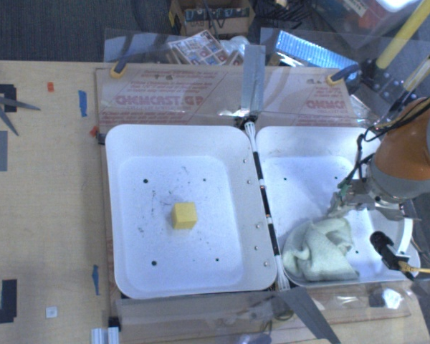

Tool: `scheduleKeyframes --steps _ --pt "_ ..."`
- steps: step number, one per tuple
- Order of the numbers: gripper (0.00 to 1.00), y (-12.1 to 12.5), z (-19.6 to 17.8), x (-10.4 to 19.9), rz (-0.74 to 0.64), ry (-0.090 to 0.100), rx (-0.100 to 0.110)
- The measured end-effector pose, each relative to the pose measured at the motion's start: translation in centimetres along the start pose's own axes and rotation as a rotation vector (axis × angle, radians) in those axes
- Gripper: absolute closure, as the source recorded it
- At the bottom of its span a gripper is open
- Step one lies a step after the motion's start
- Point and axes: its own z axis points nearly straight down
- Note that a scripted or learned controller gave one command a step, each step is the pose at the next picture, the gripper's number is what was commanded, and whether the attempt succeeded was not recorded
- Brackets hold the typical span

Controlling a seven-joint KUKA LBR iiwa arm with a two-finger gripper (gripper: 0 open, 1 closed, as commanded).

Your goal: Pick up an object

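A small yellow cube rests near the middle of the left white bin. A crumpled pale green cloth lies in the front of the right white bin. My gripper is low in the right bin, just above the cloth's upper right edge, with the grey arm and orange band coming in from the right. Nothing shows held between its fingers.
A dark divider runs between the two bins. Clear plastic sheeting and a grey metal strip stand behind the bins. The wooden bench stretches to the left, with blue tape marks and black pieces near its edge.
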Motion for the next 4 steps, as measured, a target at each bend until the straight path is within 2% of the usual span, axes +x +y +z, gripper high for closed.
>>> scheduleKeyframes --steps 1,2,3,4 --pt "1.00 -3.0 -9.5 7.8 0.357 -0.003 0.007" --pt "1.00 -1.3 -19.3 4.7 0.370 -0.003 0.008" --pt "1.00 1.1 -8.9 -0.7 -0.134 0.000 0.008" --pt "1.00 -1.6 -3.9 6.0 0.254 0.000 0.012"
